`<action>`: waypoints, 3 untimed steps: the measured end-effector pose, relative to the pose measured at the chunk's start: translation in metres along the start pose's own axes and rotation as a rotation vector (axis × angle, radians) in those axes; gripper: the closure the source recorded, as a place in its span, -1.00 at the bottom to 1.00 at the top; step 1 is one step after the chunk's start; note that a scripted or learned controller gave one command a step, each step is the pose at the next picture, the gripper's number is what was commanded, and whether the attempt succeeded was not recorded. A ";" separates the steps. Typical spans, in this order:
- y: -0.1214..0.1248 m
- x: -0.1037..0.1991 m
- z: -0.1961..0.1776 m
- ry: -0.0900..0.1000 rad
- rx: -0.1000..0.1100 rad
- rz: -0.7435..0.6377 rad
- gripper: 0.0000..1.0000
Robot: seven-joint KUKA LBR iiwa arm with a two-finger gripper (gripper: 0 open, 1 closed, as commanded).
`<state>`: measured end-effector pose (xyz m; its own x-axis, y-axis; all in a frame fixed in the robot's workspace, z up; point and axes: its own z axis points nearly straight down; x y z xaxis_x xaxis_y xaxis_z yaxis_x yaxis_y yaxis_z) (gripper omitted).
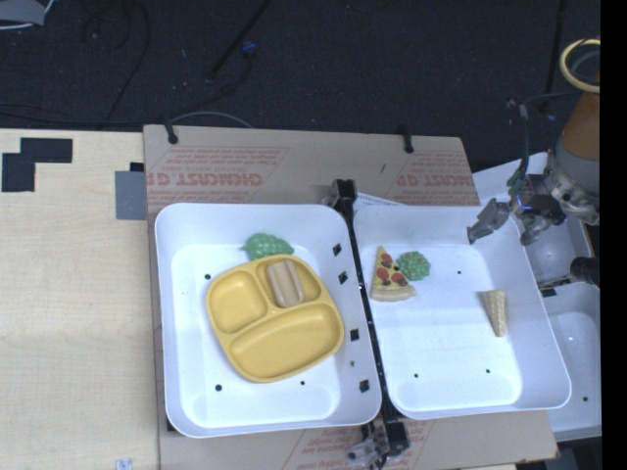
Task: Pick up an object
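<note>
Gripper (509,221): fingers spread apart, nothing between them, poised over the upper right corner of the right bin (534,385), above the bin floor.

Nearest candidate: cone (496,311), lying flat on the right bin floor, below and slightly left of the gripper, apart from all else. Judged light, rigid toy plastic, likely smooth; its taper could squeeze it out of a grip. Best taken across the wider upper end, fingers square to its length.

Further left in that bin: pizza slice (390,274) touching a green leafy piece (413,263). Slice is flat and low, judged harder to get fingers under.

Left bin (186,399): yellow tray (276,336) carrying a hot dog (285,283), a second green piece (266,245) at its upper edge.
</note>
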<state>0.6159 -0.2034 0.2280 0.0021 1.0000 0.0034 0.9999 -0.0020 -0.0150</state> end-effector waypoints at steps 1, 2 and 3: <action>0.002 0.000 -0.008 -0.003 -0.012 -0.002 -1.00; 0.007 -0.001 0.036 -0.003 -0.010 -0.003 -1.00; 0.013 0.007 0.091 -0.001 -0.008 -0.005 -1.00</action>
<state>0.6271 -0.1956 0.1366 -0.0028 1.0000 0.0021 1.0000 0.0028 -0.0067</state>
